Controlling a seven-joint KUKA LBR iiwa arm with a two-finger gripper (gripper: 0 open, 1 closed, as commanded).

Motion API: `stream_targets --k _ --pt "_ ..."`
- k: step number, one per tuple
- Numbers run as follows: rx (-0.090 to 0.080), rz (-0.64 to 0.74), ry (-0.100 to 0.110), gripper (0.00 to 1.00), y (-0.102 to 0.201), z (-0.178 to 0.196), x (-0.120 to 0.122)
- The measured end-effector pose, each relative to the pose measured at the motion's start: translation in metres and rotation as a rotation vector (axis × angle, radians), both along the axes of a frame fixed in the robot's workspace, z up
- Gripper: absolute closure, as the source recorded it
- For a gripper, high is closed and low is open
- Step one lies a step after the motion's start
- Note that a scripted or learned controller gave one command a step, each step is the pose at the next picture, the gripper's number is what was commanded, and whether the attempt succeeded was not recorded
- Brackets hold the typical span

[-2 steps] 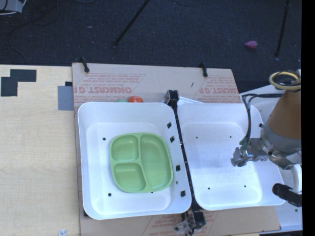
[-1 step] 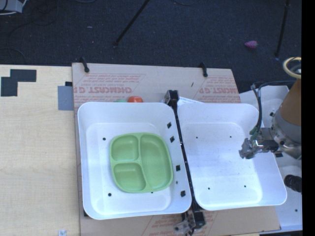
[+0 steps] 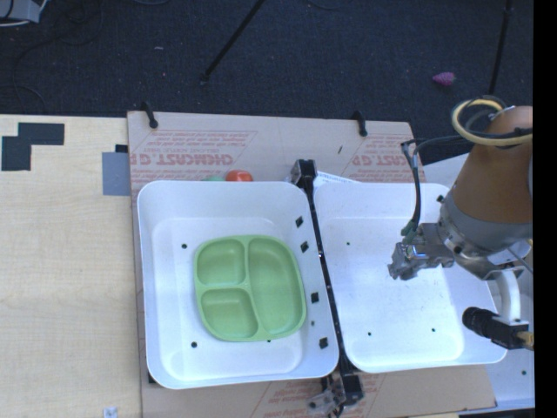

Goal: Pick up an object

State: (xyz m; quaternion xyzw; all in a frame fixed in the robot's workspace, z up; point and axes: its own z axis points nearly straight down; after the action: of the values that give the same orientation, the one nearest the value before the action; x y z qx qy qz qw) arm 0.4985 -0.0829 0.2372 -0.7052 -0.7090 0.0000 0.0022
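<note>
A green divided plate (image 3: 250,288) is seen lying flat on the floor of the left bin (image 3: 165,225), well apart from the end effector (image 3: 407,264) and on the far side of the wall between the two bins; three compartments are moulded into it, two smaller ones on the side turned away from the end effector and one long one on the side nearer to it; nothing is seen resting in them. A small orange and green object (image 3: 231,178) is partly visible just beyond the far rim of that same bin, lying on the cardboard sheet (image 3: 261,151) that is spread under both bins; what it is cannot be told.

The end effector is held over the floor of the right bin (image 3: 383,338), near that bin's right half and apart from the dividing wall; whether it is open or closed cannot be told, since it is small and dark against the white plastic, and nothing is seen gripped in it. Directly behind it, the grey arm (image 3: 492,207) with its orange band is seen reaching in from the right; a yellow ringed cable (image 3: 474,120) is looped above the band.

Black clips (image 3: 305,171) are fixed where the two bins meet, at the far and near ends; the pale wooden bench (image 3: 61,277) is seen extending well beyond the left bin.
</note>
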Motion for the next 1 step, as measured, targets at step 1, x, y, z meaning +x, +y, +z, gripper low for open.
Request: stream_targets --k 1 --pt "-0.001 0.000 0.001 1.00 0.0592 -0.0040 0.0109"
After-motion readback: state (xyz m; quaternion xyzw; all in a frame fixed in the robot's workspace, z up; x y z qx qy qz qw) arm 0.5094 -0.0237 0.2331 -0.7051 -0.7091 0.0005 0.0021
